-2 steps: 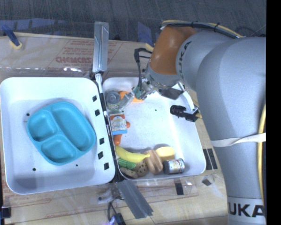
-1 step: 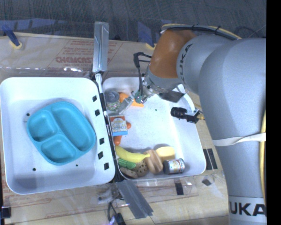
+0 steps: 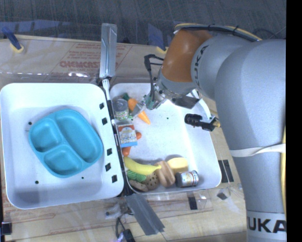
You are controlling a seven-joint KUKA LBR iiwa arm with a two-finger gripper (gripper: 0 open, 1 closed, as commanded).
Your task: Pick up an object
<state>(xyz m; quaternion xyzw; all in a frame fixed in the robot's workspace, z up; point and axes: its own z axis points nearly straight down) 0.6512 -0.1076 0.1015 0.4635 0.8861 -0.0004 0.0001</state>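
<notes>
I see the tool (image 3: 152, 103) low in the right bin (image 3: 203, 145), at its far left corner, just beside an orange carrot (image 3: 144, 117) and a small can (image 3: 121, 106). I cannot tell its grip state. The left bin (image 3: 9, 135) holds 1 blue tray (image 3: 65, 142).

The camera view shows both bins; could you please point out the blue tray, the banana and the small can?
blue tray (image 3: 65, 142): camera view, centre divider.
banana (image 3: 140, 167): camera view, middle of peel.
small can (image 3: 187, 178): camera view, its side.

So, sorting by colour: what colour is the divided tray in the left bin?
Light blue tray, clear in the camera view.
</notes>
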